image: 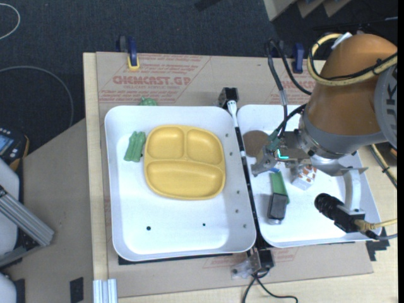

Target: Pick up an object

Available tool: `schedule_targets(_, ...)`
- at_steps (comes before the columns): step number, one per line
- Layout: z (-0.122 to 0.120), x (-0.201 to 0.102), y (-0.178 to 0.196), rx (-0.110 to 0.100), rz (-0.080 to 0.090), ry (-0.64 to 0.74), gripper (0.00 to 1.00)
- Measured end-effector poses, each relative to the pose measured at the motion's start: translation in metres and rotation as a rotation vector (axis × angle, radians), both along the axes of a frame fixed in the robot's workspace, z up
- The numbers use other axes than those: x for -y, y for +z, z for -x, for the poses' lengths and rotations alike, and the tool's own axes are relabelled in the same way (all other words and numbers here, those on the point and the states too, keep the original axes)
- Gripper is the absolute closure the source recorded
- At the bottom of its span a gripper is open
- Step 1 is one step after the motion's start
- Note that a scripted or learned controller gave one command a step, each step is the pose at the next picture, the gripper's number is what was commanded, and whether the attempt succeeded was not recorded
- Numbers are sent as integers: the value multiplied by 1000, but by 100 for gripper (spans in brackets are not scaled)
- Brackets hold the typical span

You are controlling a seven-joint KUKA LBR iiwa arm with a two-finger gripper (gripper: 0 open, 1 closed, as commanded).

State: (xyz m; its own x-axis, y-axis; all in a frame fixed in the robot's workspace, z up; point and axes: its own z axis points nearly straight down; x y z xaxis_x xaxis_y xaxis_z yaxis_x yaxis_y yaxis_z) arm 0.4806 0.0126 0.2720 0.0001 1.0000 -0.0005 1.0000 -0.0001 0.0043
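No single object is being named by the task, so the likeliest candidate is being taken to be the green-and-black tool (276, 196). It is lying flat in the right bin (315, 237), its green end pointing up the view and its dark end pointing toward the near rim. The pincer (264, 164) is being held low over that bin, just beside the green end and slightly toward the divide between the bins. Whether it is apart or together cannot be told from this slant. No object is being seen lifted or carried, and every item is resting on a bin floor.

The task is therefore being judged as barely begun: an approach is being made, while closing on something and raising it clear are both left to do.

Two other candidates are lying close by: a small white block (303, 177) just to the right of the tool, and a brown disc (254, 142) beyond the pincer, near the far-left corner of the same bin. The grey and orange arm (350, 87) is covering much of the bin's right side.

In the left bin (177, 229), a yellow divided plate (184, 161) is lying with a green pod (134, 146) just beside its left edge. Both bins are being carried by a desk (164, 74) topped with printed brown board and held by blue clamps (131, 48) at its far edge. Dark carpet (63, 30) is lying around it.
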Motion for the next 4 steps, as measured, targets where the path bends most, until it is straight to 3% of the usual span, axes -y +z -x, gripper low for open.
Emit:
schedule_targets(1, -1, 0, 10, 2, 0, 1, 100)
schedule_targets(2, 2, 99, -92, -10, -1, -6, 100)
schedule_targets(3, -15, 22, -88, -2, 0, 6, 100)
schedule_targets(4, -14, 26, -88, -3, 0, 0, 0)
